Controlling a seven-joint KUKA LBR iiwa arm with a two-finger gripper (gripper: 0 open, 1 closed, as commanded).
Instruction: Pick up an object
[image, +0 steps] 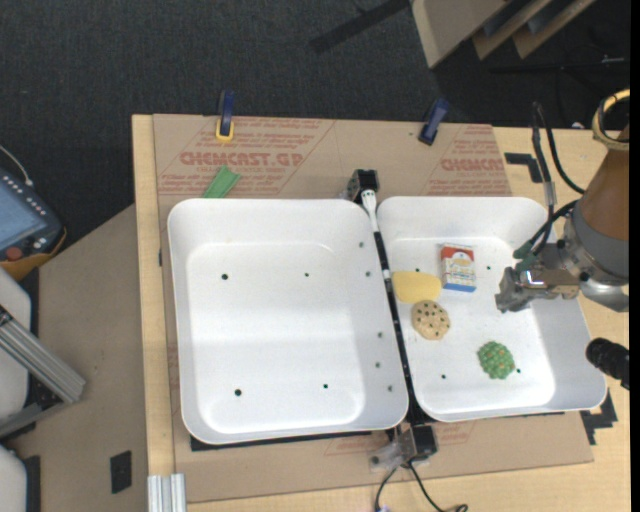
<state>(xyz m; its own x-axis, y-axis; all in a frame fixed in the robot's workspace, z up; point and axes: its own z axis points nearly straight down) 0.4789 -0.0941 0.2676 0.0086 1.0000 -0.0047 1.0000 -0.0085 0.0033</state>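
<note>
The gripper (512, 293) hangs over the right part of the right bin (530, 212), and I cannot tell if it is open or closed. In this bin lie a small red and white box (458, 267), a yellow piece (416, 286), a round cookie (431, 320) and a green lumpy object (495, 359). The left bin (190, 225) stands beside it on the tabletop (160, 160)

Left bin (200, 300): open floor throughout. Right bin (520, 395): carton (458, 267), yellow piece (416, 286), cookie (431, 320) crowd its left-centre; green lump (495, 359) lower; gaps between them narrow.
</note>
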